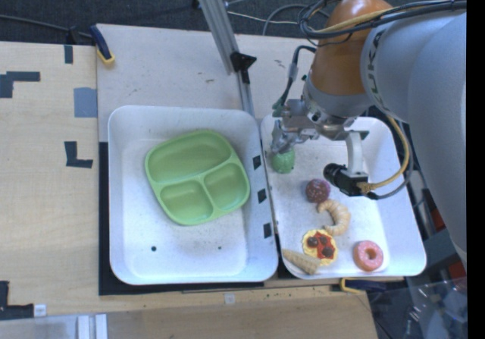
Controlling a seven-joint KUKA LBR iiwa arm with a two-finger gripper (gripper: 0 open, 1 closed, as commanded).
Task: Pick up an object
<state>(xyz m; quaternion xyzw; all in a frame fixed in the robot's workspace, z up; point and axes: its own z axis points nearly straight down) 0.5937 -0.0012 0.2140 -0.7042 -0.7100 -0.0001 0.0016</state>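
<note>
Nearest, along the lower right of the frame, the right bin (413,258) holds a pink doughnut (369,255), a small fruit tart (320,244), a pastry cone (301,261) and a croissant (335,215), with a dark red fruit (317,191) just above them. Farther up, at that bin's left wall, a small green object (283,161) sits directly beneath the gripper (285,142), touching or nearly touching its tips. Whether the jaws are parted or closed on it cannot be told. The left bin (121,201) carries a green divided plate (197,176).

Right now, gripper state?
Gripper: down over the green object in the right bin; cannot be told whether it grips it.
</note>
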